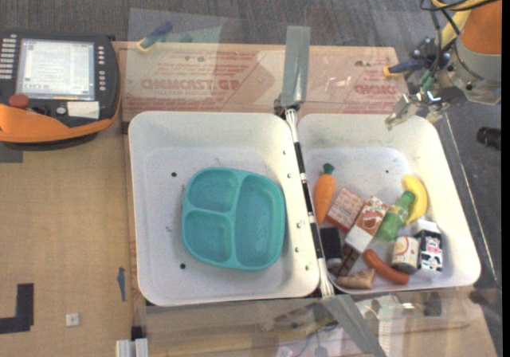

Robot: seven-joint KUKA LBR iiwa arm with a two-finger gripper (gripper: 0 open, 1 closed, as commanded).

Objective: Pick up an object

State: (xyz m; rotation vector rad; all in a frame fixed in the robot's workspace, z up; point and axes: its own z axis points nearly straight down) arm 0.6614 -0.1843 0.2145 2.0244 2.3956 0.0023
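So the pincer [410,106] hangs over the top-right corner of the right bin [374,148], its thin fingers look spread apart, and there's nothing between them. All the toy food is heaped in the lower half of that bin, roughly at 6 to 7 o'clock from the pincer and well apart from it. I'd guess the banana [416,190] is the nearest grab, almost straight down at 6 o'clock with its long axis running roughly 12 to 6, while the carrot [324,194] stands upright further off toward 8 o'clock.
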